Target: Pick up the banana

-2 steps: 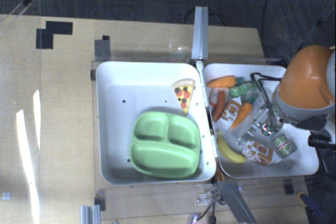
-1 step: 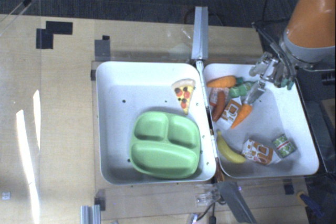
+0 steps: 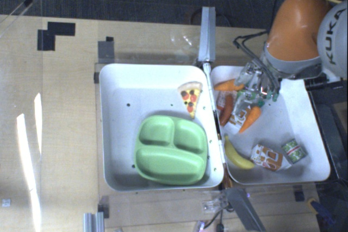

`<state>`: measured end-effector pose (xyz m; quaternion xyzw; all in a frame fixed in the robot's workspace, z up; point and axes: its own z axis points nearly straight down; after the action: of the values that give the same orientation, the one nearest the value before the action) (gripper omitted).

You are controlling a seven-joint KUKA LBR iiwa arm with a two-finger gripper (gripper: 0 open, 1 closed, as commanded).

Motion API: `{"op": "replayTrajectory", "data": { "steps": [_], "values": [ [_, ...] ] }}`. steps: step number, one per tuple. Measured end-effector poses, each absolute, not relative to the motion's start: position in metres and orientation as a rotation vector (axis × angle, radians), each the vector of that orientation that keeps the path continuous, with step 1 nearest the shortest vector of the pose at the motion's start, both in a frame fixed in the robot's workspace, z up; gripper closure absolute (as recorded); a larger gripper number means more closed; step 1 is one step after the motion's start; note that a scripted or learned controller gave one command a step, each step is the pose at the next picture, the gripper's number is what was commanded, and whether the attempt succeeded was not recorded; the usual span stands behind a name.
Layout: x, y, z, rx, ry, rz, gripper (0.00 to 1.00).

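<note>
Camera view, taken from above at a slant, gave us the banana (image 3: 237, 154) as the nearest thing that mattered: it lay in the right bin (image 3: 318, 163), close to the front wall and just beside the wall shared with the left bin (image 3: 117, 117). Its long axis ran from upper left to lower right. Just beside its lower end we saw a small brown and white carton (image 3: 267, 157), and next to that a small green can (image 3: 294, 151). In the left bin, at about the same depth, a green divided tray (image 3: 172, 150) rested.

Farther back in the right bin the hand (image 3: 254, 91) hung over a group of items: a carrot (image 3: 249, 118), a red-brown sausage (image 3: 226, 107) and a second orange piece (image 3: 227, 85) near the far wall. So the banana lay toward the front and a little to the left of the hand, well apart from it. We could not tell how the hand's opening was set, because cables and parts covered it. We judged that the carrot and the carton could disturb the approach. A pizza slice (image 3: 190, 96) lay at the back of the left bin.
</note>
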<state>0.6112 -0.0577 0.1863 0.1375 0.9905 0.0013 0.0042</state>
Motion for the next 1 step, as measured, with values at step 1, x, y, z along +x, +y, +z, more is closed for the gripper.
{"op": "replayTrajectory", "data": {
  "steps": [1],
  "values": [
    [0.5361,-0.0662,0.1860,0.194,3.128,0.002,0.00]
  ]
}}
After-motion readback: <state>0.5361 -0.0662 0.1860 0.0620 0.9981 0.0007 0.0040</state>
